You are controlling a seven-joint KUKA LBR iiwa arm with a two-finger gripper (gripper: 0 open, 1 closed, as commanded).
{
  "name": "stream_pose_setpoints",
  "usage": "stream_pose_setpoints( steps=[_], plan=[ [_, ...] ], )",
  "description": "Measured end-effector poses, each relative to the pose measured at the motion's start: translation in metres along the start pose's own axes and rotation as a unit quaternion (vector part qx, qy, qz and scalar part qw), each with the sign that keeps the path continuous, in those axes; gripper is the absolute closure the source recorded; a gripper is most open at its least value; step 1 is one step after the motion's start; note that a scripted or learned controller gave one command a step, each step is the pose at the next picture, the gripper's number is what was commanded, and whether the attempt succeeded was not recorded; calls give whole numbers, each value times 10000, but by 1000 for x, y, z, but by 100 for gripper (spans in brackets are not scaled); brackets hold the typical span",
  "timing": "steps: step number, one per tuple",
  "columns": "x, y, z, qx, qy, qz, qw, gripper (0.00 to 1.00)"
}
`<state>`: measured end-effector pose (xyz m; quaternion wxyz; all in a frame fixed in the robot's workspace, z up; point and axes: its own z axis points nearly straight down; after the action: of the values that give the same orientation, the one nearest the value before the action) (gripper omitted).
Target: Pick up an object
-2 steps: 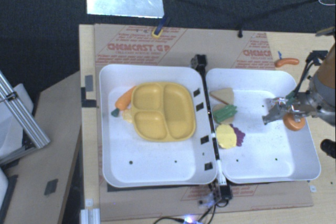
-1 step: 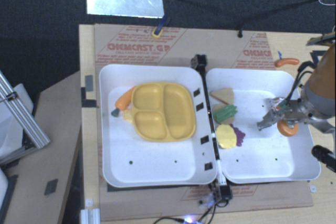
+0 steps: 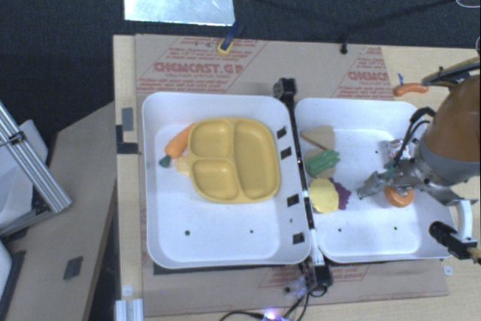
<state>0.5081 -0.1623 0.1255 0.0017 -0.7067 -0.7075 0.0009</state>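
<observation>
My gripper hangs low over the right part of the right bin, reaching in from the right under the grey and orange wrist. A small orange round object lies just below and right of it, partly covered by the gripper body. To the gripper's left lie a yellow round fruit, a purple bunch, a green piece and a tan wedge. I see nothing held in the gripper.
The left bin holds a yellow divided plate with an orange carrot at its left edge. A black hinged divider runs between the bins. Black cables loop near the wrist.
</observation>
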Motion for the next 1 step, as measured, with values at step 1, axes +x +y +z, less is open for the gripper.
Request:
stream_pose_setpoints(
  steps=[1],
  plan=[
    [0, 2, 28, -44, -13, 2, 10000, 0]
  ],
)
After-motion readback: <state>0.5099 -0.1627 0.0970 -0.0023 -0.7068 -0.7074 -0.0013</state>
